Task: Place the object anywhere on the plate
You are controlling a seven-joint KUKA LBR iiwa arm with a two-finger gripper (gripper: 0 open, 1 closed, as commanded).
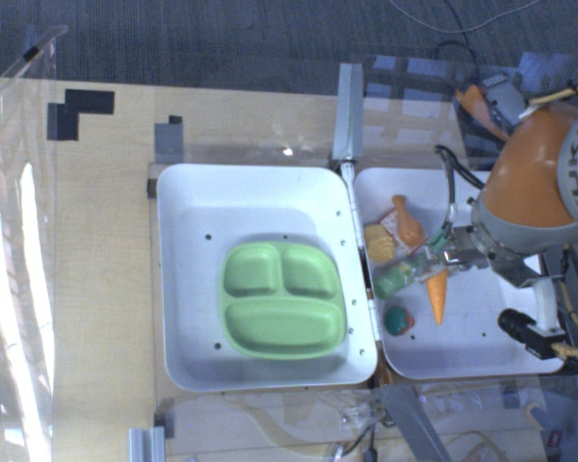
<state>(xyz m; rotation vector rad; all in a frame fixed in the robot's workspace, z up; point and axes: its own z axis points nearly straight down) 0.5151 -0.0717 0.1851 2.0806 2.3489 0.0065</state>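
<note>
The arm comes in from the right and bends down over the right bin, its orange band facing the camera. The gripper is low among the toy foods; if its fingers are apart or together I cannot tell (they are blurred). Just beside it lie an orange carrot, a green item, a yellow corn piece, a chicken leg and a green ball. The green plate with three compartments sits in the left bin. No writing is readable.
</note>
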